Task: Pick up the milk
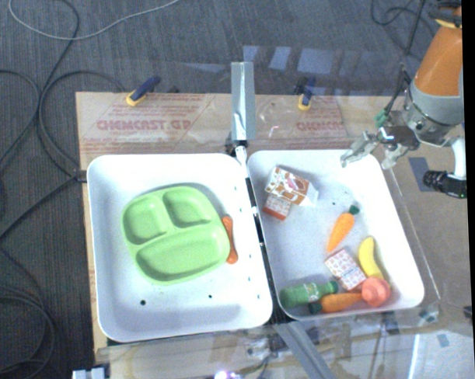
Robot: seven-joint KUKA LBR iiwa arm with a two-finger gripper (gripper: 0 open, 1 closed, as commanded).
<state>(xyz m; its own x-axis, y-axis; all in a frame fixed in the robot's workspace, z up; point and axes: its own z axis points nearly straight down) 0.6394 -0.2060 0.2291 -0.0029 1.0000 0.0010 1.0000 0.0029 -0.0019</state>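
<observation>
Above the right bin's [406, 241] far corner, I am watching the gripper [370, 149] hovering with fingers spread wide, gripping nothing. Well apart, the milk [286, 192] is lying in that bin's far-left part, so I am judging reach, descent and grasp all left.

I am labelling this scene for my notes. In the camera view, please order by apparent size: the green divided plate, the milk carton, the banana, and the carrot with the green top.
1. green divided plate, by far the largest.
2. milk carton.
3. banana and carrot: they look alike in size, so I do not rank them.
</observation>
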